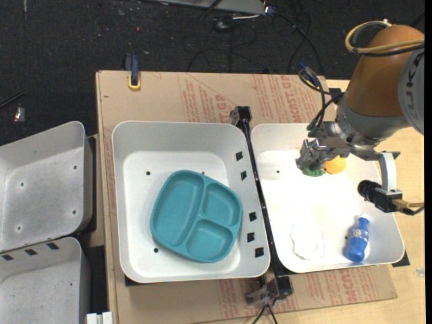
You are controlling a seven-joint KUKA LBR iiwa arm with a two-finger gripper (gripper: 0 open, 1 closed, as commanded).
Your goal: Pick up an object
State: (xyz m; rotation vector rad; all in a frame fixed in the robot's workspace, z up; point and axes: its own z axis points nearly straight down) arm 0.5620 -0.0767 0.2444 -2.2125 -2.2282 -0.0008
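A fixed camera looks down at a slant on two shallow white bins set side by side on a bench. The right bin (378, 211) serves as the landmark here. Over its far half, the grey arm with its orange band reaches in from the right, and the gripper (312, 159) is lowered to the bin floor. Directly at the gripper's tip sits a small green object (312, 172), and touching that on the right is a small orange-yellow object (334, 165). How wide the pincer stands cannot be told, since its body hides the tip.

Near the right bin's near right corner lies a small blue bottle (356, 239). A flat white disc (306, 240), hard to see against the white floor, lies along the near edge. Left of the right bin, the other bin holds a teal divided plate (196, 215).

The step in hand appears to be closing on the green or orange piece. To do it well, the gripper should be centred on one piece alone, since the two touch and a grip between them could squeeze both aside. A straight, slow lift would then test the hold.
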